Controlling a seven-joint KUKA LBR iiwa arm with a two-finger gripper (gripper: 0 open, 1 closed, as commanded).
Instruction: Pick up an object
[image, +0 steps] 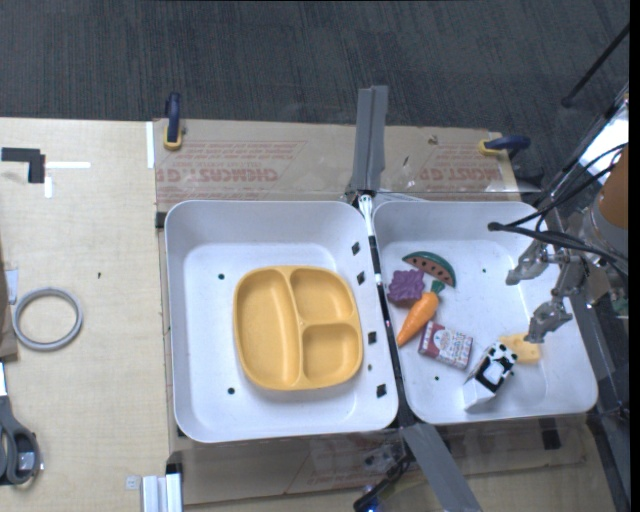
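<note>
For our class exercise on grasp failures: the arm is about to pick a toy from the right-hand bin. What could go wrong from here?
1. The gripper hangs near the yellow piece, which lies against the black-and-white toy; closing could nudge or catch both.
2. Both sit close to the right bin wall, so the fingers may strike it.
3. The carrot, purple toy and red packet lie crowded together, inviting a double grab.

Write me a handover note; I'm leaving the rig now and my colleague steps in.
Claw: open, holding nothing, over the right bin near its right side, above the cheese wedge.
Right bin: watermelon slice, grapes, carrot, red carton, black and white toy, cheese wedge.
Left bin: yellow divided plate.
Done: nothing lifted.
Left: close on one item and raise it; the cheese wedge looks nearest.
</note>
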